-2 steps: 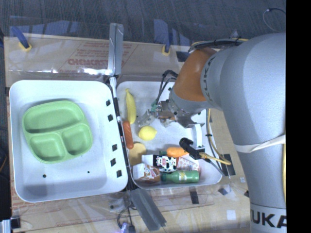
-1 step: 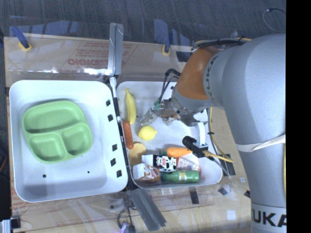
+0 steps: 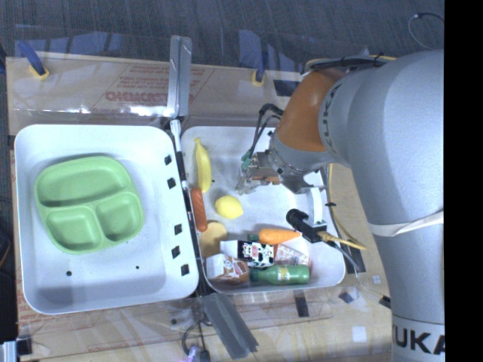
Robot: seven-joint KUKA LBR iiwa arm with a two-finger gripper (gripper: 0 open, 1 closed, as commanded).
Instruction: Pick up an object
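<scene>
You see a yellow lemon (image 3: 229, 207) lying near the gripper (image 3: 253, 173), below it and to its left in the view, apart from it. A banana (image 3: 202, 164) lies lengthwise to the gripper's left. A red sausage (image 3: 198, 208) lies beyond the lemon. An orange carrot (image 3: 279, 236) and a green bottle (image 3: 281, 275) lie on their sides farther below.

- Two white bins (image 3: 90, 285), side by side.
- One green tray (image 3: 89, 202) (three compartments in it).
- One banana (image 3: 202, 164).
- One lemon (image 3: 229, 207).
- One red sausage (image 3: 198, 208).
- One carrot (image 3: 278, 236).
- One green bottle (image 3: 281, 275).
- One cow-patterned carton (image 3: 257, 253).
- Two small packets (image 3: 225, 270), labels too small to read from here.
- One brownish lump (image 3: 213, 231), kind unclear.
- One arm (image 3: 377, 127).
</scene>
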